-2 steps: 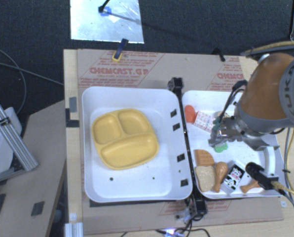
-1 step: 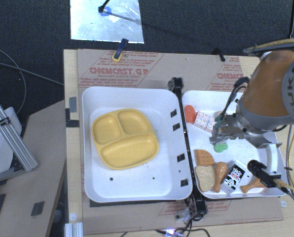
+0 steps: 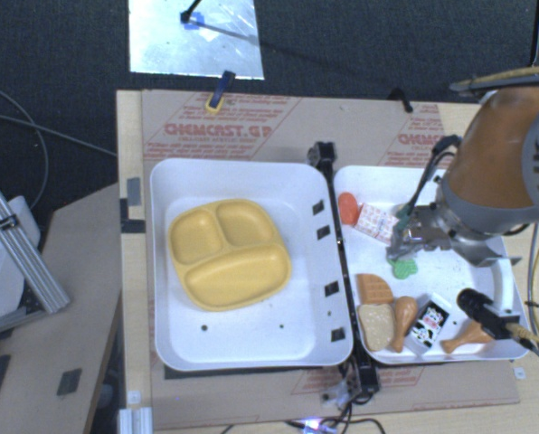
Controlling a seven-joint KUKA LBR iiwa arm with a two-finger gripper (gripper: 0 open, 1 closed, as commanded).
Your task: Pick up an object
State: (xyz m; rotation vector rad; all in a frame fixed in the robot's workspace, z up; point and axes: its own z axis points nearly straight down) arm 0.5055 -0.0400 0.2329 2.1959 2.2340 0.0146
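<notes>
— What do we have in the right bin (image 3: 360,183)?
— We see an orange-red piece (image 3: 348,208) beside a white-and-pink packet (image 3: 375,221), and a green bit (image 3: 403,267) lower down.
— And along the near edge?
— Two bread-like slices (image 3: 374,307), a drumstick (image 3: 403,318), a black-and-white card (image 3: 427,325), another drumstick (image 3: 466,336) — all lying flat.

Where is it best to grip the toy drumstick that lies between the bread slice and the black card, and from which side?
Probably the narrow shank of the drumstick, from above. It lies flat and roughly upright in the picture, in the right bin, with the bread slice touching its left and the black card close on its right, so the fingers would fit best where it is thinnest.
</notes>
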